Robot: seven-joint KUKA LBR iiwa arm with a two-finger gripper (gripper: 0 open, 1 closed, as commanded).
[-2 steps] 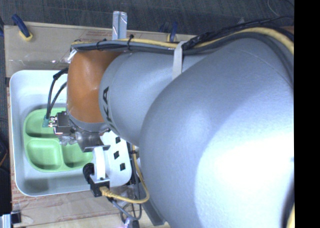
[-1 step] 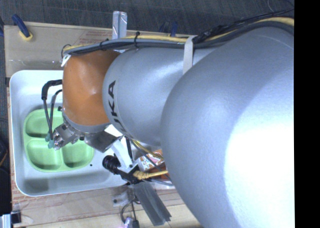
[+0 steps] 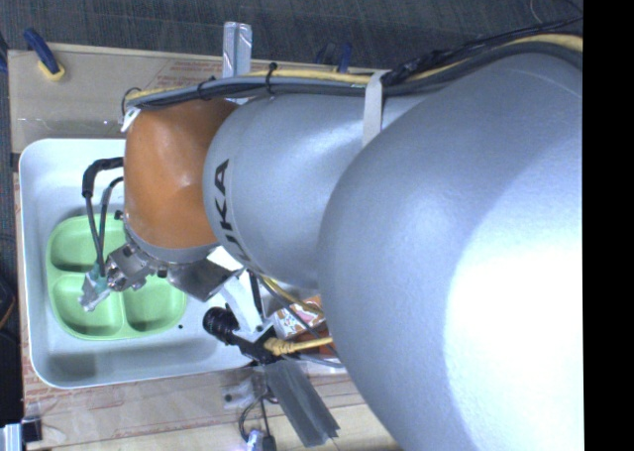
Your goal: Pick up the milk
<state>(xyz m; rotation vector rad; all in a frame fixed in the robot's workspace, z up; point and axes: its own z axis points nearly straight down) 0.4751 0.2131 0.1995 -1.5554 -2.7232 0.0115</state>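
Most of the view is taken up by the grey arm [image 3: 416, 241], reaching in from the right. Its orange band [image 3: 168, 181] is seen above the left white bin [image 3: 30, 241]. A green divided tray [image 3: 71, 241] is laid in that bin, near its left wall. The gripper [image 3: 97, 290] is placed low over the tray, at the ridge between the lower-left and lower-right compartments, pointing down and to the left. Whether it is clenched or released cannot be told, as its tip is small and blurred. Nothing can be made out in its grasp.

Black hoses [image 3: 94, 201] are looped from the band down to the gripper. A yellow and black cable bundle [image 3: 297, 80] is strapped along the arm's upper edge.

The position of the milk cannot be told, and neither its long axis nor its pointing direction can be given. The ground between the bins is largely covered by the arm. A bit of red and orange printed packaging [image 3: 297, 320] is exposed under the arm, right of the left bin, but what it belongs to cannot be told.

A blue clamp [image 3: 45, 53] is fixed at the top-left corner of the wooden bench [image 3: 79, 82].
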